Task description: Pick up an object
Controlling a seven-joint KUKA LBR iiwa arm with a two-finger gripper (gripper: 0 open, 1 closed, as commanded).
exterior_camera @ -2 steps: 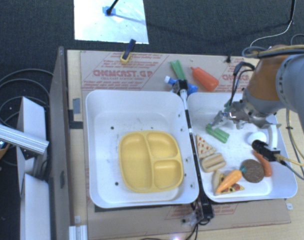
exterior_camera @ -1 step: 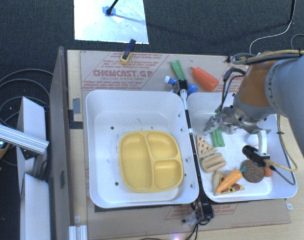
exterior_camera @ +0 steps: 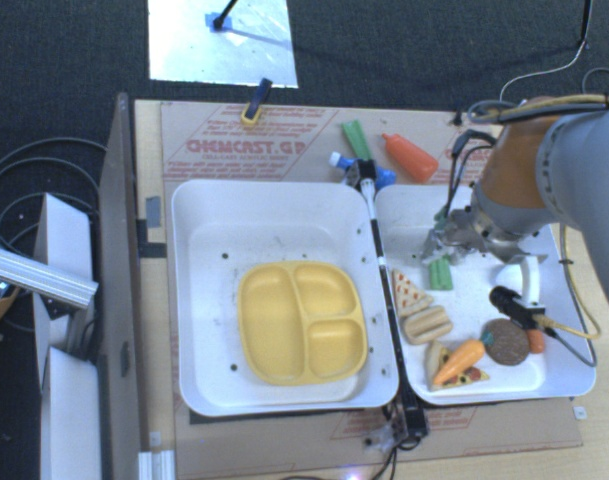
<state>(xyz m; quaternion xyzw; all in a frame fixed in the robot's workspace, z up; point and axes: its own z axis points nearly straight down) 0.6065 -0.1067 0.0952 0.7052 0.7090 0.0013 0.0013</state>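
Edges are taken first: the right bin (exterior_camera: 409, 213) is met by the left bin (exterior_camera: 234, 223) along a shared rim line running from far to near, and the gripper (exterior_camera: 446, 251) is seen hanging over the right bin's middle, not far from that line. Bare white floor is left at the far end of the right bin, between the back wall and the gripper. The near end is crowded: a pizza slice (exterior_camera: 409, 291) is laid against the shared rim, a hot dog (exterior_camera: 427, 324) just nearer, a carrot (exterior_camera: 460, 359) nearer still, and a brown cookie (exterior_camera: 506, 343) to their right.

Now the target: a green block (exterior_camera: 440, 275) is found directly at the gripper's near side, touching it or close to touching. Its long axis is run far-to-near, roughly parallel to the shared rim, with the far end tucked under the gripper and the near end aimed toward the hot dog. A small gap is kept between block and pizza slice. How wide the gripper is set, and whether the block is clamped, cannot be told from this angle.

Over on the left, a yellow divided plate (exterior_camera: 302, 320) is seated toward the near side, with open floor left behind it.
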